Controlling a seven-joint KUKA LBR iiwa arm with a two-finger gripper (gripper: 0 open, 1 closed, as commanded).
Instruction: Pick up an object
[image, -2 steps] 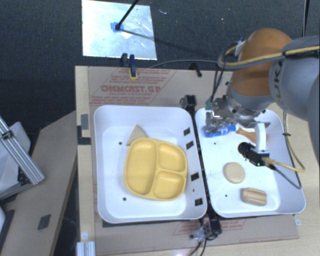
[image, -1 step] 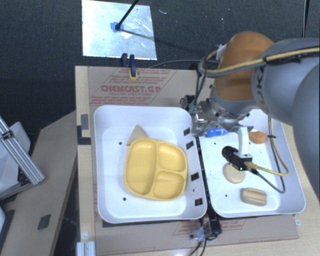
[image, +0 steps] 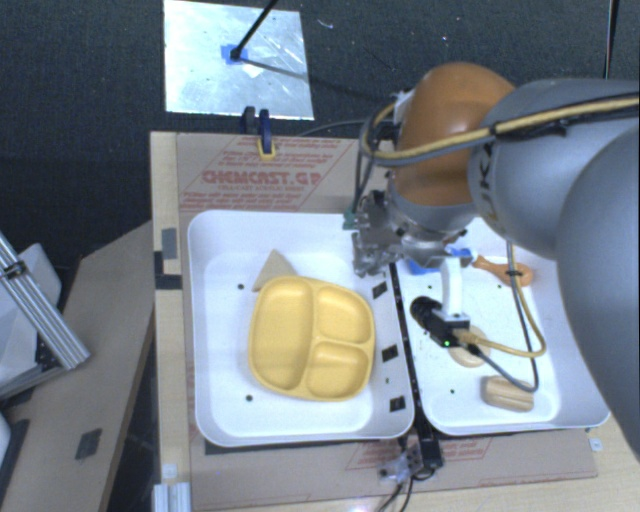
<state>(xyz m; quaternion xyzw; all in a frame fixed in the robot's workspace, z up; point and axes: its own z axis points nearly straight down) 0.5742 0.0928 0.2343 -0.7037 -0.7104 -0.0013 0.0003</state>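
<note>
A yellow divided plate (image: 310, 338) lies in the left bin (image: 215, 300), with a tan wedge (image: 272, 267) just behind its far left edge. The right bin (image: 560, 400) holds a tan oblong block (image: 508, 393) near its front, an orange-handled tool (image: 497, 267) at the back and a small blue piece (image: 456, 254) by the wrist. My gripper (image: 372, 260) hangs low over the back right corner of the left bin, beside the divider between the bins and just beyond the plate's far right rim. Nothing can be seen in its grasp.
The grey arm with its orange band (image: 455, 120) covers much of the right bin's back half. A flat tan disc (image: 466, 351) lies mid right bin. Cardboard (image: 265, 175) with red print sits behind the bins, with a blue clamp (image: 260, 122) on its edge.
</note>
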